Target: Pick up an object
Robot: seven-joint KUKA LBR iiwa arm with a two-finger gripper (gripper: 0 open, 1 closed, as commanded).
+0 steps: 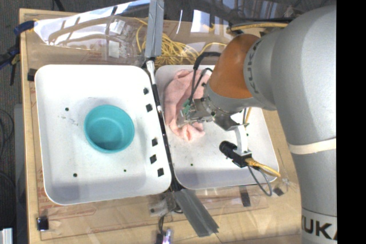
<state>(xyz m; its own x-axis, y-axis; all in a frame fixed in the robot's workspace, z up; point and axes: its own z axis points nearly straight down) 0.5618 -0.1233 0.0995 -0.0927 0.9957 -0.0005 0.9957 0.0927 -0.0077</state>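
Pink crumpled cloth [178, 98] lies in the right-hand shallow white bin [211, 177], against its left wall and toward the far end; its right part is hidden beneath the arm. Two-finger gripper [190, 115] sits low over the near portion of the cloth, touching or almost touching it. Its fingers are too small and too cluttered by wrist hardware to make out, so their state cannot be told, nor whether any cloth lies between them. Grey arm with an orange band [260, 74] reaches in from the right and covers much of that bin's far right corner. Teal round bowl [110, 128] stands upright near the middle of the left-hand shallow white bin [57, 180], well apart from the cloth. Yellow tangled cable [171, 50] lies beyond the bins, partly behind a glare-streaked clear panel [86, 31].
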